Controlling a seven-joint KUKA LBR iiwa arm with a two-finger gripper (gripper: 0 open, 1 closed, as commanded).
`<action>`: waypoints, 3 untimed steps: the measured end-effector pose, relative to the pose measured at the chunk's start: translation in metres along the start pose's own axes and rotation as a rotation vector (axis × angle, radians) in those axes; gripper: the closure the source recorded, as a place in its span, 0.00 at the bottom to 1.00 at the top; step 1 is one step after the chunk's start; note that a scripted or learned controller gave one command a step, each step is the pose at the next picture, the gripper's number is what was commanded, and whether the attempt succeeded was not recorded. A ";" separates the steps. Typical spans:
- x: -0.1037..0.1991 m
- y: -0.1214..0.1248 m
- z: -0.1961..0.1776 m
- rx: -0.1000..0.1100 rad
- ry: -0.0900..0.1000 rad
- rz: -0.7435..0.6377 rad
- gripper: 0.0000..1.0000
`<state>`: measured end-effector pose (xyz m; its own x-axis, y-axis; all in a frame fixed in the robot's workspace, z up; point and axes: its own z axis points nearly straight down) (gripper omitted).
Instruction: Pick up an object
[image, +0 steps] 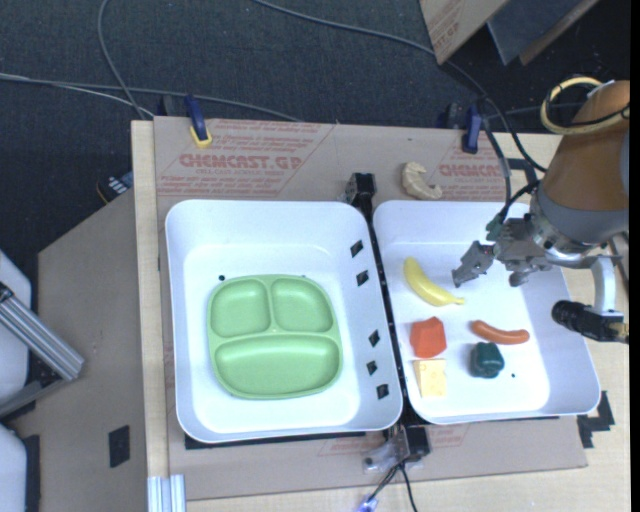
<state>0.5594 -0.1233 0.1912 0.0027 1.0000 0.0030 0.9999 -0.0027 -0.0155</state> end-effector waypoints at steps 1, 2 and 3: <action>0.000 0.003 -0.007 -0.014 -0.002 -0.003 0.00; 0.005 0.009 0.054 -0.009 0.000 -0.003 0.00; 0.006 0.008 0.107 -0.008 0.000 -0.003 0.00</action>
<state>0.5660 -0.1173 0.0841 0.0000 1.0000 0.0026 1.0000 0.0001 -0.0072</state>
